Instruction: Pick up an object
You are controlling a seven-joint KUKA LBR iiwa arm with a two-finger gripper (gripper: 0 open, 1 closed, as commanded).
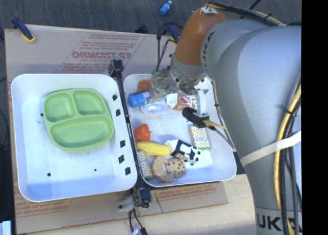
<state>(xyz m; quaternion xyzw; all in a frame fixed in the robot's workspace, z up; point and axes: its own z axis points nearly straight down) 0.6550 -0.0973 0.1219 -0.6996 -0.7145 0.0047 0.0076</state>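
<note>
End effector (160, 88) over right bin (225, 163), fingers unclear

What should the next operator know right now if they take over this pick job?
Claw: down at the far end of the right bin, over the clear bottle with the blue cap; finger state can't be read.
Objects: orange piece, corn cob, cookie and a black-and-white toy lie at the bin's near end. Green divided plate sits in the left bin.
Done: no visible lift.
Left: grasp and raise one object.
</note>
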